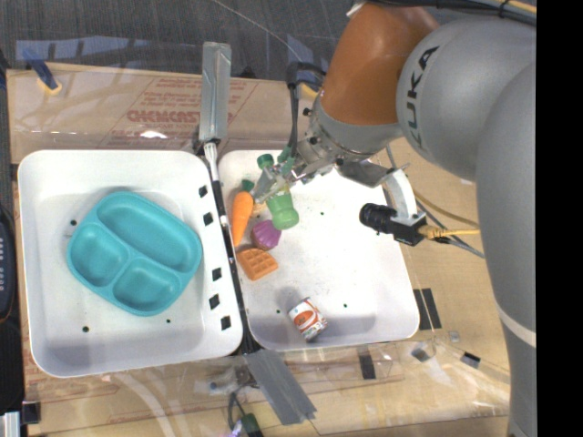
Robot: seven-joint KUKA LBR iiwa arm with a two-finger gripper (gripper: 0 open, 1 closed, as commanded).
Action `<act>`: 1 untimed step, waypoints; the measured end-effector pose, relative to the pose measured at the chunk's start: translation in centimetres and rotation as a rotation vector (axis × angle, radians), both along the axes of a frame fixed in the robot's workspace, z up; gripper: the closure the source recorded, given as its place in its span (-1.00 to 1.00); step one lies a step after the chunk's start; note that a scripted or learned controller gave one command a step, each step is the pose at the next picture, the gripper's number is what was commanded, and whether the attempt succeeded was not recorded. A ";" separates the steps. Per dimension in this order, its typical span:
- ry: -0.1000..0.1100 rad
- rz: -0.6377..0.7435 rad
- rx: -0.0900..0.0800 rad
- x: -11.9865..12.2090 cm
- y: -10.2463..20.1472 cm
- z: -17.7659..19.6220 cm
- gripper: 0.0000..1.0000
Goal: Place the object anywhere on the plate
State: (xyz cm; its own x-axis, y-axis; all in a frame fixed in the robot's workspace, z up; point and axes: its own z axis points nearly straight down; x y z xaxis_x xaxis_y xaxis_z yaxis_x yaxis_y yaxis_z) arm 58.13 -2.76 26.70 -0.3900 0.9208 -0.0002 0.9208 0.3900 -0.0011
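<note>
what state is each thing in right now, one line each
plate: flat in the left bin, nothing on it
carrot: lying in the right bin by the divider
green bottle: in the right bin, just under the gripper
purple piece: resting below the green bottle
waffle: lying flat near the divider
can: on its side at the front of the right bin
</note>
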 end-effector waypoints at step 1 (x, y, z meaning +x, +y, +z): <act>0.006 -0.149 0.000 -6.3 8.8 -3.9 1.00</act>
